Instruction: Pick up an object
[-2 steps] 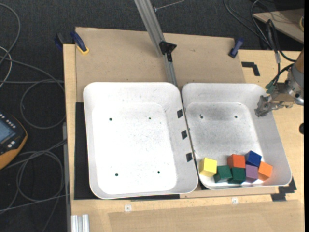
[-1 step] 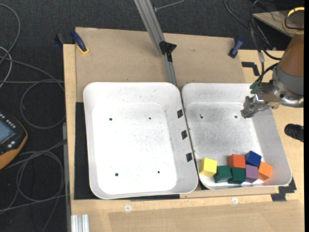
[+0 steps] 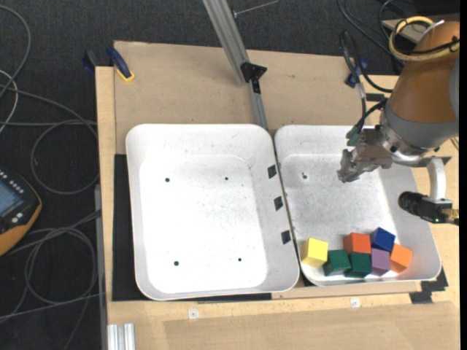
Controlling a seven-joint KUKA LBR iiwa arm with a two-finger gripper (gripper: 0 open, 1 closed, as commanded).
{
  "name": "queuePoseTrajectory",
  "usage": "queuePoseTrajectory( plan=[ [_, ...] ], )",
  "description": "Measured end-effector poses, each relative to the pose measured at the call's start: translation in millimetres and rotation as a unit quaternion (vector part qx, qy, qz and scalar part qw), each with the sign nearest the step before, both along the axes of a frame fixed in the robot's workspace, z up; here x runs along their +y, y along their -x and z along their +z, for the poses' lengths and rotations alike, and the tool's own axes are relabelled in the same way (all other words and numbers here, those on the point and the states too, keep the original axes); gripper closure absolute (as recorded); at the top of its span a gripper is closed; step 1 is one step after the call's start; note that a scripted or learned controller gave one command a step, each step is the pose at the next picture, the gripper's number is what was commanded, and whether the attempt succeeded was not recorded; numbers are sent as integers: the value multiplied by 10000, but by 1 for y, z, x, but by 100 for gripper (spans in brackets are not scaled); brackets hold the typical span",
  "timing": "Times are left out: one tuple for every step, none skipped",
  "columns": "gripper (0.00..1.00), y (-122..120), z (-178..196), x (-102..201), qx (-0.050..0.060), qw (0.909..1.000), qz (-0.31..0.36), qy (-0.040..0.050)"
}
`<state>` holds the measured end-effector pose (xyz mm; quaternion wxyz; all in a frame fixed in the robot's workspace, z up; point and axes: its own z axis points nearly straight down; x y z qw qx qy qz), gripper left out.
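Claw: gripper (image 3: pixel 353 168) hangs over the far half of the right bin (image 3: pixel 321 203), fingers pointing down; whether they are spread or closed cannot be told, and nothing shows between them.
Arm: grey wrist with an orange band (image 3: pixel 429 49) above it, reaching in from the right edge; a black cable loops beside the wrist.
Blocks: cluster of small blocks against the near wall of the right bin, well apart from the gripper.
Yellow block (image 3: pixel 315 251): leftmost of the cluster, just beside the green ones.
Green blocks (image 3: pixel 347 262): two, touching, at the near rim.
Red-orange block (image 3: pixel 357 243): behind the green ones.
Blue block (image 3: pixel 383 238): tilted, at the back of the cluster.
Purple block (image 3: pixel 380 259): in front of the blue one.
Orange block (image 3: pixel 400 256): rightmost, near the bin's corner.
Left bin (image 3: pixel 149 195): white, speckled with dark marks, touching the right bin along a seam with black clips.
Bench (image 3: pixel 182 86): pale wooden board under both bins, a blue-and-yellow clamp (image 3: pixel 120 64) at its far left corner.
Pole (image 3: pixel 230 39): grey metal rail slanting down to the bench between the bins.
Floor (image 3: pixel 51 49): dark carpet with loose black cables around the bench.
Device (image 3: pixel 14 206): orange-and-black handheld unit at the left edge.
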<state>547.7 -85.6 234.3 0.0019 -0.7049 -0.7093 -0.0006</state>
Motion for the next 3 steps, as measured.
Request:
queuePoseTrajectory(
  plan=[
    [100,5,-8,55,2,10000,3,1],
    [100,27,-6,105,8,10000,2,0],
    [100,41,-5,150,7,10000,3,2]
  ],
)
